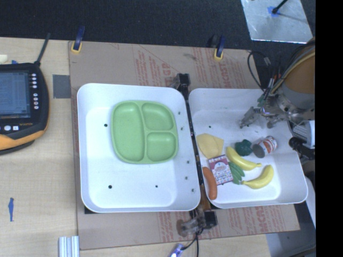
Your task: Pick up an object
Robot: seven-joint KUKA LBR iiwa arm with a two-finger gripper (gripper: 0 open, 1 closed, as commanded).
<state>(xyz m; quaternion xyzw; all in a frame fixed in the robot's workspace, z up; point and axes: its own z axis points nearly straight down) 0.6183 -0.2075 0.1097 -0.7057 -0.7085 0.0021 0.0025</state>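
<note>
The gripper (261, 118) is held apparently spread and empty over the right bin (214, 101), where bananas (252, 170) lie; a green divided plate (143, 131) is seated in the left bin (96, 170).

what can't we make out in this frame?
- Hand: small and blurred in the camera view, so whether its fingers are open or shut is unclear.
- Arm: cut off by the right edge.
- Small can: label too small to read.
- Red packet: print unreadable; the bananas overlap its right side.
- Handheld screen: cut off by the left edge.
</note>
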